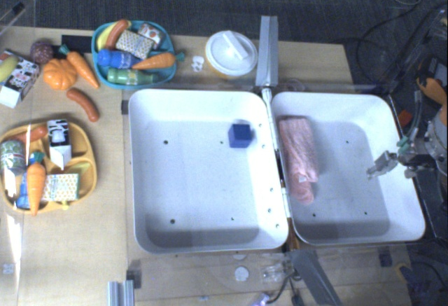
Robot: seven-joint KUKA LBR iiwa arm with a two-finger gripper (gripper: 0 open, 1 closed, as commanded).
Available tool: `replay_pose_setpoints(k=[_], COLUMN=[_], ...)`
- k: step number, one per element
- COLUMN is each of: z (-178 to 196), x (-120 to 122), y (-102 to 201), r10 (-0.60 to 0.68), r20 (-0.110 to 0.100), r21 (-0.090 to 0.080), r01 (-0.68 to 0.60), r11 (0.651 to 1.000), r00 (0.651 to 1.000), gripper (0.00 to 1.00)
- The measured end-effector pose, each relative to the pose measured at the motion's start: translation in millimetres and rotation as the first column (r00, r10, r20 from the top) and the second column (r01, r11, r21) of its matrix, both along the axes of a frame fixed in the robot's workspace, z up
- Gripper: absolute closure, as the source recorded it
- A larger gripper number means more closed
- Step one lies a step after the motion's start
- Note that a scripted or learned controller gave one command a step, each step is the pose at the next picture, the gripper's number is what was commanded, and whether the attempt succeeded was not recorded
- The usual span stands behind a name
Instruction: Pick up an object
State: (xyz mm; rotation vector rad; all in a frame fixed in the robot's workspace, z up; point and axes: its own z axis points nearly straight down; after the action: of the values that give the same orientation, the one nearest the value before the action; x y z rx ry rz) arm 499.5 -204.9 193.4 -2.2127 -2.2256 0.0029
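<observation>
— Pink, that roll (pixel 299 157) in the right bin (pixel 364 227): soft-looking, lying lengthwise right against the bin's left wall, beside the divider.

— And the pincer?

— The gripper (pixel 381 164) hangs over the right part of the same bin, near its right rim, well apart from the roll. A bare stretch of white floor lies between them. Whether its fingers are spread or closed, I cannot tell from here; they are small and blurred, and nothing shows between them.

— Anything else to pick?

— One blue cube (pixel 241 134) in the left bin (pixel 203 227), up near the far right corner, not touching any wall. So two things in the bins, one apiece.

— Room to move?

— Plenty. The left bin's floor is bare all around the cube. In the right bin the roll hugs the wall, so its left flank is tight, while its right flank is free.

— Outside the bins?

— On the wooden bench (pixel 105 269), left side: a blue bowl (pixel 133 52) heaped with toy food, a yellow tray (pixel 84 171) with more, a small orange pumpkin (pixel 59 73), a loose carrot (pixel 85 68) and a sausage (pixel 84 104). Behind the bins sits one round white lid (pixel 232 51).
</observation>
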Motion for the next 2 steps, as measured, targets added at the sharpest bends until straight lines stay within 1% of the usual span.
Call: replay_pose_setpoints(k=[1,2], z=[-96.4,-104.3], x=[150.7,168.7], y=[0.8,46.4], r10=[0.169,0.327], r20=[0.010,0.001], r21=[-0.005,-0.011], r01=[-0.169,-0.327], r11=[0.986,0.945], r00=[0.985,0.945], gripper=[0.00,0.00])
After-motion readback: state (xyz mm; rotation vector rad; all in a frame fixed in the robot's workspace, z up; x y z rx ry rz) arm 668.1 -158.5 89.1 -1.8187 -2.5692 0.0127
